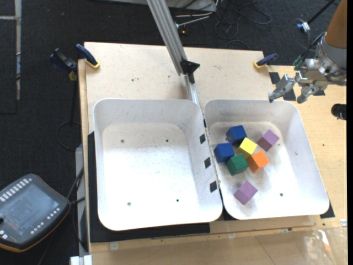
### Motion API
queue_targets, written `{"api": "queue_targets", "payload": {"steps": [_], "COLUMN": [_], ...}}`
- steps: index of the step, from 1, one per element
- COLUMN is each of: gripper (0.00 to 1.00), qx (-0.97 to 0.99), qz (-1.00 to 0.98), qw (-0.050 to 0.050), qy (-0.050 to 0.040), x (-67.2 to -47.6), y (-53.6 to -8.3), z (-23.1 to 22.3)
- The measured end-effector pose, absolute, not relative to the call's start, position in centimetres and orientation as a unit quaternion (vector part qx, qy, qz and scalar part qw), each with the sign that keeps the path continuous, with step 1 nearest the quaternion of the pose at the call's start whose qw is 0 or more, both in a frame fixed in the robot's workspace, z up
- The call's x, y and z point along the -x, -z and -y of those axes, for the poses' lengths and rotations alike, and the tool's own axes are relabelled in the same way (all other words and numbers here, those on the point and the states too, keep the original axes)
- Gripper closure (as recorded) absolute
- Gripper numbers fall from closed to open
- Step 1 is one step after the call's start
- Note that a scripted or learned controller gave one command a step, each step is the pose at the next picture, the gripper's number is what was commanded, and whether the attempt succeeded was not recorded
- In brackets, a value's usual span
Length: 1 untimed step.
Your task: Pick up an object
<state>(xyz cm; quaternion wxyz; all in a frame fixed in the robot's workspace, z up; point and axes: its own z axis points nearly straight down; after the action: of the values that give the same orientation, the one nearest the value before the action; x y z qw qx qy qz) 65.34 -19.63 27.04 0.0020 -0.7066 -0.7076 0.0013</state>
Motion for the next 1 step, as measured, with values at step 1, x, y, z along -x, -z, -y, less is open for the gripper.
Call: {"api": "queue_targets", "payload": {"steps": [1], "gripper": [0.00], "qx": [0.706], "qz": [0.708], "qw": [0.000], "qy": [-0.0005], "x": [-65.42], "y": [-27.35], "z": [19.59]}}
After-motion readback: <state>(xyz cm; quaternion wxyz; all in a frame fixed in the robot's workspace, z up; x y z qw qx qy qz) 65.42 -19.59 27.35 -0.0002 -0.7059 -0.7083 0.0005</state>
